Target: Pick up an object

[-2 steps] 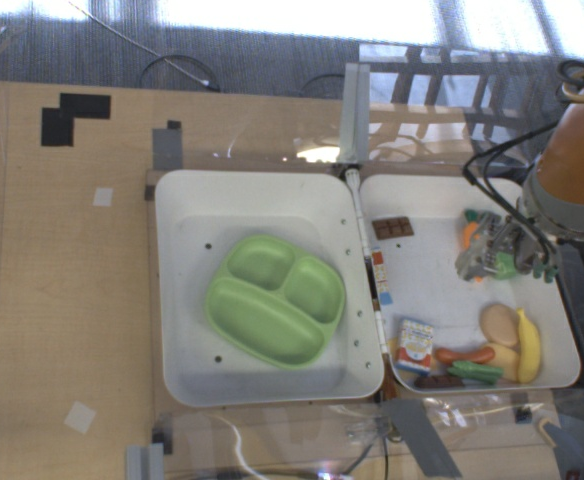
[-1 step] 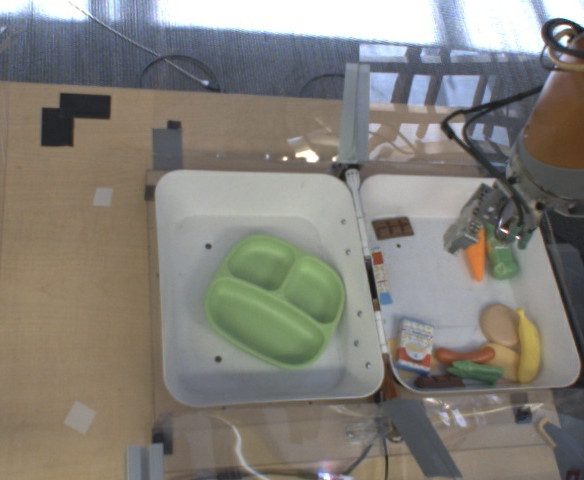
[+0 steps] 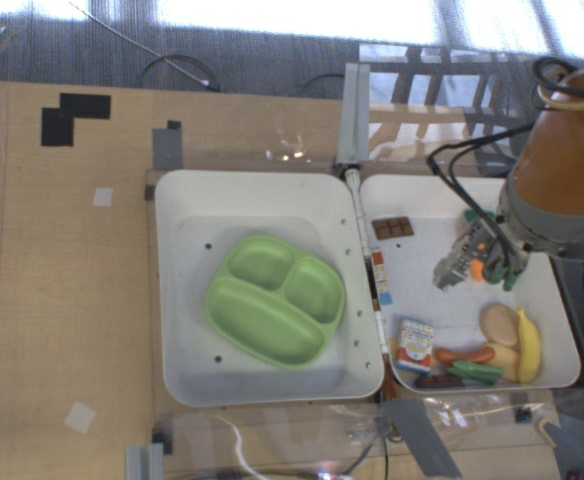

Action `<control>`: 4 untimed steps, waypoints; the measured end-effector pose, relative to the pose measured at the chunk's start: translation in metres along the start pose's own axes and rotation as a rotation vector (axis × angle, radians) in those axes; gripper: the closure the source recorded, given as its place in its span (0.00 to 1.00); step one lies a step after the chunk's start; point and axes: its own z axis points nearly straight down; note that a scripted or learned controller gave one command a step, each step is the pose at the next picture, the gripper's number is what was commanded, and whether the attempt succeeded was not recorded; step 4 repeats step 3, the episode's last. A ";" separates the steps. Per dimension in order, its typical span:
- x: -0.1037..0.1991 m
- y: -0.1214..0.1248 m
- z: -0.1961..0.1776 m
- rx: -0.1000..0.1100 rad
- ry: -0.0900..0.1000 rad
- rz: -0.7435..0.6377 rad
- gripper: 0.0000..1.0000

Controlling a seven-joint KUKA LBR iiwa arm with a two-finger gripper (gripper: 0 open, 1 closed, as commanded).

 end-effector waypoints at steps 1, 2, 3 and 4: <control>-0.064 0.063 0.021 0.001 0.001 -0.136 1.00; -0.122 -0.010 0.041 0.003 -0.002 -0.204 1.00; -0.078 0.013 0.000 0.000 -0.002 0.005 1.00; -0.078 0.013 0.000 0.000 -0.002 0.005 1.00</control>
